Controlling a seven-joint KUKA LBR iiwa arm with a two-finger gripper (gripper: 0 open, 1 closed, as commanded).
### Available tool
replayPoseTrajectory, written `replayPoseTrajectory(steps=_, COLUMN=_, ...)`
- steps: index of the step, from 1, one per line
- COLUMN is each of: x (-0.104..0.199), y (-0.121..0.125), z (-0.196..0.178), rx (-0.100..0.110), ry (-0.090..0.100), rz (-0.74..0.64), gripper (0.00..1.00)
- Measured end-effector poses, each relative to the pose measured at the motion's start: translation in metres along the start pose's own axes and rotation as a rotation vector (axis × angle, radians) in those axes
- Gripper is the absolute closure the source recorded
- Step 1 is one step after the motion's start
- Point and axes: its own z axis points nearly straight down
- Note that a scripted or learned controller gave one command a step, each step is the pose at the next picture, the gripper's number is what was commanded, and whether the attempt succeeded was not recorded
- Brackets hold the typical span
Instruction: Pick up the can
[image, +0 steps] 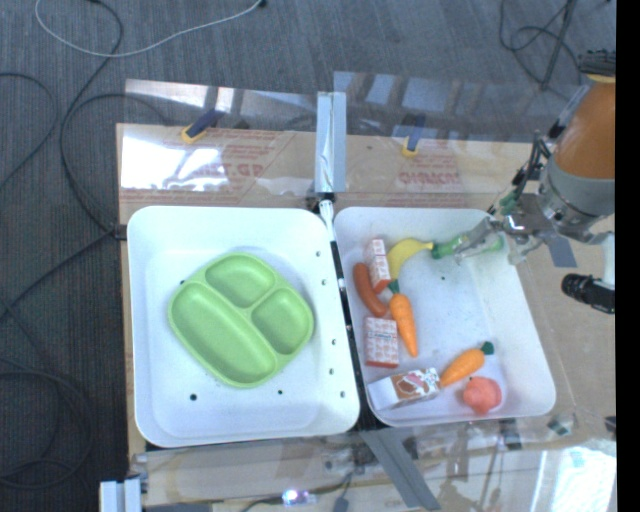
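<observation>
**Gripper at the far side of the right bin; the can is not clearly identified**

Two shallow white plastic bins are seen side by side on the bench. In the left bin (150, 400) a light green plastic plate with three compartments (241, 318) is placed near the middle.

The grey arm with the orange band (585, 150) is extended in from the right. The gripper (465, 244) is held over the far right part of the right bin (535, 385), with its greenish tip just beside a yellow banana-shaped toy (405, 254). How far the gripper is parted, and whether anything is held in it, cannot be told.

Three small printed containers are seen along the left part of the right bin. These are the far red-and-white container (377, 262), the middle red-and-white container (381, 340) and the near red-and-white container (415, 383), which is laid on its side. Which of these is the can cannot be told; all three are well apart from the gripper.

An orange-red toy sausage (364, 288) is laid beside the far container. An orange toy carrot (403, 320) is set to the right of the middle container. A second orange carrot (465, 365) and a round pinkish-orange toy fruit (482, 394) are found in the near right corner.
</observation>
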Motion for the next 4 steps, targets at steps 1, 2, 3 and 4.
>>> replayPoseTrajectory(steps=1, x=-0.009, y=-0.014, z=0.123, rx=0.000, ry=0.001, rz=0.090, gripper=0.00)
replayPoseTrajectory(steps=2, x=-0.004, y=0.051, z=0.134, rx=-0.016, ry=-0.001, rz=0.146, gripper=0.00)
replayPoseTrajectory(steps=3, x=-0.011, y=0.070, z=0.133, rx=0.043, ry=0.016, rz=0.184, gripper=0.00)
replayPoseTrajectory(steps=4, x=-0.009, y=0.066, z=0.130, rx=0.067, ry=0.017, rz=0.180, gripper=1.00)
